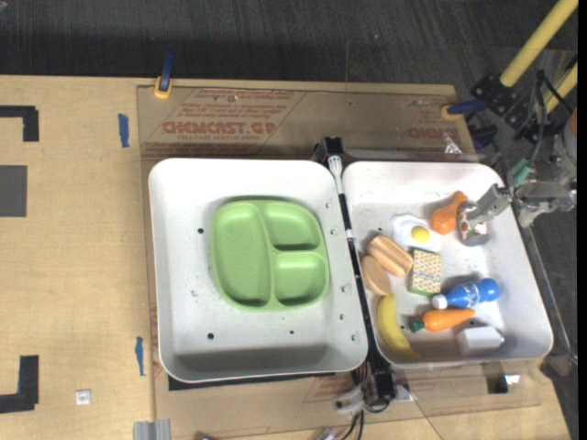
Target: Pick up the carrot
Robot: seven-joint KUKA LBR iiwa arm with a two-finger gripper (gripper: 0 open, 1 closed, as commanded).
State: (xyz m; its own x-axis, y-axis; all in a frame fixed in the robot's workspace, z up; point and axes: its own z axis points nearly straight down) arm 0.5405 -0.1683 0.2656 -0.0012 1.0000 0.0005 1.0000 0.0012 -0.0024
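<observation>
The carrot (448,319) lies near the right bin's (537,282) front edge; likely light, stiff, slick; grip mid-body; whether the tool (475,230) is open, I cannot tell.

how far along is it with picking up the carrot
Nothing looks done yet: the carrot lies in the right bin, beside the blue bottle. In hand: the end effector is at that bin's upper right, near an orange toy. Left: reach the carrot, grasp and lift it.

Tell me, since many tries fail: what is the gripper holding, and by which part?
Cannot be told: the gripper sits by an orange piece; the carrot lies apart.
</observation>
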